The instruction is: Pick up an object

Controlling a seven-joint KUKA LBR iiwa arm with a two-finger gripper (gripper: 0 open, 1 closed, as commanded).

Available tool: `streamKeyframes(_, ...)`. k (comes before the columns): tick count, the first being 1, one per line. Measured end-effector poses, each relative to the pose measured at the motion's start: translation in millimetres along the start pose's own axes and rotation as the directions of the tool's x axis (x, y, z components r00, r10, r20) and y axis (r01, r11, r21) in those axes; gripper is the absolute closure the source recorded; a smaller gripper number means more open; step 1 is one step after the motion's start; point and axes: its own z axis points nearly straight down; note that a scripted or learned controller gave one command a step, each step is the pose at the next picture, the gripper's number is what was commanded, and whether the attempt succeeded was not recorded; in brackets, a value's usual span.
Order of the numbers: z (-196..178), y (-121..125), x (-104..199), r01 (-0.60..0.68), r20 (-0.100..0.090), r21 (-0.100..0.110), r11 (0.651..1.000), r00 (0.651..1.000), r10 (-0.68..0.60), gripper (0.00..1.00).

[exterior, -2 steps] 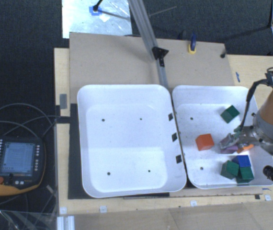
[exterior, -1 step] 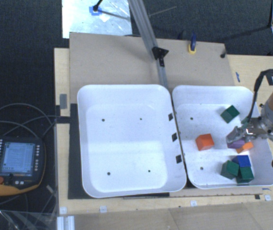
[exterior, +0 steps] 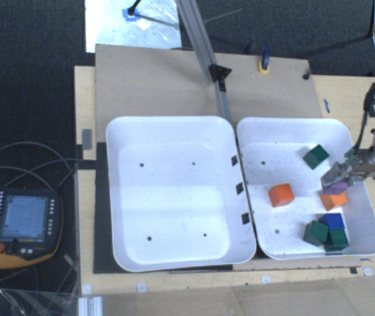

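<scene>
The right bin (exterior: 260, 140) holds several small blocks. A green cube (exterior: 316, 156) lies near its back. An orange cube (exterior: 281, 195) sits in the middle. By the right wall a purple block (exterior: 337, 187) rests against an orange block (exterior: 334, 201). In the front right corner a blue cube (exterior: 335, 220) sits among two green blocks (exterior: 317, 232). My gripper (exterior: 338, 175) reaches in over the right wall and hangs just above the purple block, partly covering it.
The left bin (exterior: 118, 176) lies beside the right one. A slanted metal pole (exterior: 200, 38) crosses the back of the bench. A teach pendant (exterior: 20, 226) with cables lies on the floor at the left.
</scene>
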Motion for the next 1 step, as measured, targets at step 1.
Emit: streamKeyframes(1,-61.2,7.2,-6.4,0.0,0.001,-0.001,1.0,1.0,0.0,1.0)
